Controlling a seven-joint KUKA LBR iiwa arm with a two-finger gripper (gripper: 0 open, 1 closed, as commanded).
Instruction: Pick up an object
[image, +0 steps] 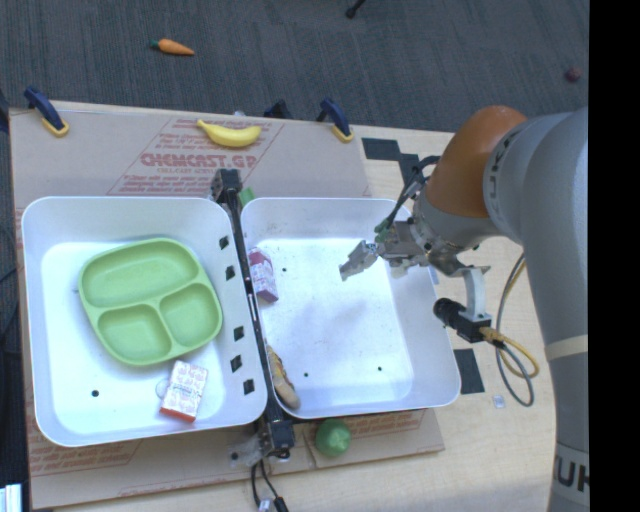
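While our gripper (357, 262) hangs above the right bin (420, 372), we cannot tell its state. We should aim for the pink packet (262, 275) by the divider, descending squarely.

I'm looking at a robotics lab test bench. A cardboard sheet (300, 150) printed with red lettering is held down by blue clamps (45, 108), and on it sit two white bins (40, 330). Toy food lies around the bins, and grey carpet (300, 50) lies beyond the cardboard's far edge.
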